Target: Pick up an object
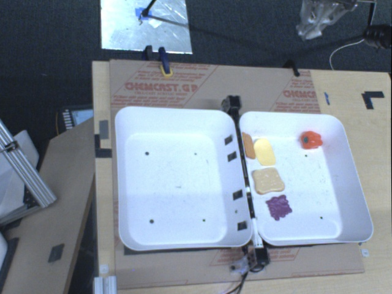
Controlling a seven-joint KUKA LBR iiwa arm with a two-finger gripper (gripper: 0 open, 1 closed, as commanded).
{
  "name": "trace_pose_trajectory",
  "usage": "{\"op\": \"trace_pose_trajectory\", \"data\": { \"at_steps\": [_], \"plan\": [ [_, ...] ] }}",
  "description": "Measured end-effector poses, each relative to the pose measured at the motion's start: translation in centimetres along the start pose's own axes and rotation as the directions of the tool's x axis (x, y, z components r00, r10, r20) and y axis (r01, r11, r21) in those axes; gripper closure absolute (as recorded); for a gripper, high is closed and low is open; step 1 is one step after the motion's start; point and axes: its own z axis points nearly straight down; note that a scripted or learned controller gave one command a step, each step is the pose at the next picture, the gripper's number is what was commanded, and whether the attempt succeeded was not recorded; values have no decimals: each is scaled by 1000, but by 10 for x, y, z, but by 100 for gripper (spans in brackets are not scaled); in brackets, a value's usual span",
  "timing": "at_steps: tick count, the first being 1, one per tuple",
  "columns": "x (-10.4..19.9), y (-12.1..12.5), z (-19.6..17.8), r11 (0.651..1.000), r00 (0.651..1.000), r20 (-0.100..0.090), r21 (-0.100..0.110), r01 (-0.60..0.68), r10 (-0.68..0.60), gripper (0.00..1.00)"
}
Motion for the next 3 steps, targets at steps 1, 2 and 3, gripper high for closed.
{"op": "trace_pose_trajectory", "data": {
  "at_steps": [1,2,3],
  "plan": [
    [88,19,3,1000,1000,-2,6,1,-1,100],
    [176,26,3,1000,1000,-2,7,1,-1,100],
    [224,27,2,1000,1000,-1,6,-3,3,100]
  ]
}}
